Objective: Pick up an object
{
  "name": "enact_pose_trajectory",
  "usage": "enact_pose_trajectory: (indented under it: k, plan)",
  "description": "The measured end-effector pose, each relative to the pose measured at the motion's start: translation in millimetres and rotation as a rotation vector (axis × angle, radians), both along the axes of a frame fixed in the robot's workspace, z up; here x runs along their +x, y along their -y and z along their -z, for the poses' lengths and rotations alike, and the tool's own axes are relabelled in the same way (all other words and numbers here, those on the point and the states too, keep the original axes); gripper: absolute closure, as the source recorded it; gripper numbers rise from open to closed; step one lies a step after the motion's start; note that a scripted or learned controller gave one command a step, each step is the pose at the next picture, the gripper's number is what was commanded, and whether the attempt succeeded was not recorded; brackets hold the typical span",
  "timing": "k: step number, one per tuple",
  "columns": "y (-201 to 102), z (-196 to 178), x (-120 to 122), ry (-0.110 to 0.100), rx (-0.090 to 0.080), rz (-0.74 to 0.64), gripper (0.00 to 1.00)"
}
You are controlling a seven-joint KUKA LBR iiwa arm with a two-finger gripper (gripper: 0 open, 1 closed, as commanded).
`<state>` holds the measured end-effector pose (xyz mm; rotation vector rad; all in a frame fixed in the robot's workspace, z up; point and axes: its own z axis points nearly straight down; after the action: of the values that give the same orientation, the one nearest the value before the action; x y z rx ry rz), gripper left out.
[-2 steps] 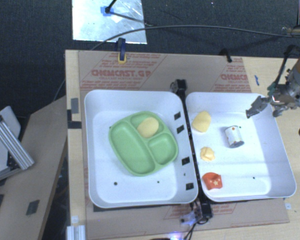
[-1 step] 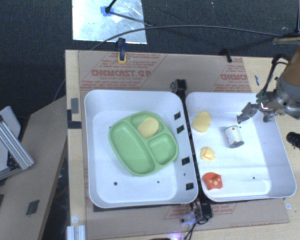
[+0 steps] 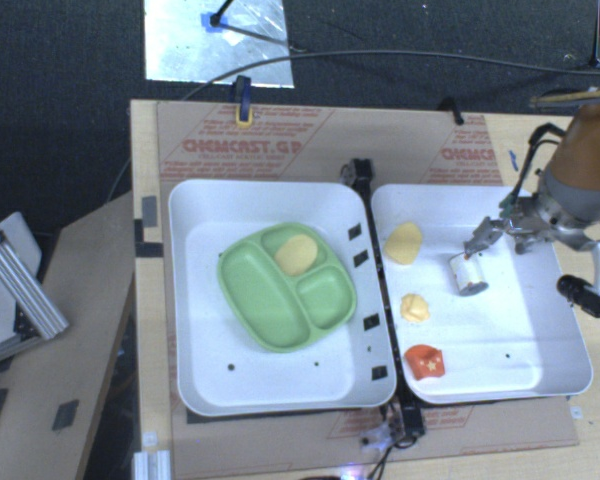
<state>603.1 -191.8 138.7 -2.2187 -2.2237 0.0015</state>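
The right bin [image 3: 540, 368] holds three loose objects. A pale yellow lump [image 3: 404, 243] lies at its upper left, a smaller yellow piece [image 3: 414, 308] sits below it, and a red piece with a yellow spot [image 3: 425, 361] lies near the front left corner. My gripper [image 3: 469, 272] reaches in from the right and hangs low over the middle of this bin, to the right of both yellow pieces and apart from them. Its tip looks like a grey-white stub. I see nothing held in it.
The left bin [image 3: 210, 368] holds a green divided plate [image 3: 270, 303] with a yellow object [image 3: 297, 254] in its upper compartment. The arm's grey wrist and orange band [image 3: 580, 168] stand over the right bin's far right edge. A black divider with clips [image 3: 375, 278] runs between the bins.
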Motion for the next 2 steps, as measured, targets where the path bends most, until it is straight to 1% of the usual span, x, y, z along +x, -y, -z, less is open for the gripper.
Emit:
enact_pose_trajectory:
  k: [1, 2]
  plan:
    - [-0.6, 51.7, 0.2, 0.000, 0.001, 0.000, 0.00]
    - [0.0, 37.5, 2.2, 0.007, -0.002, 0.000, 1.00]
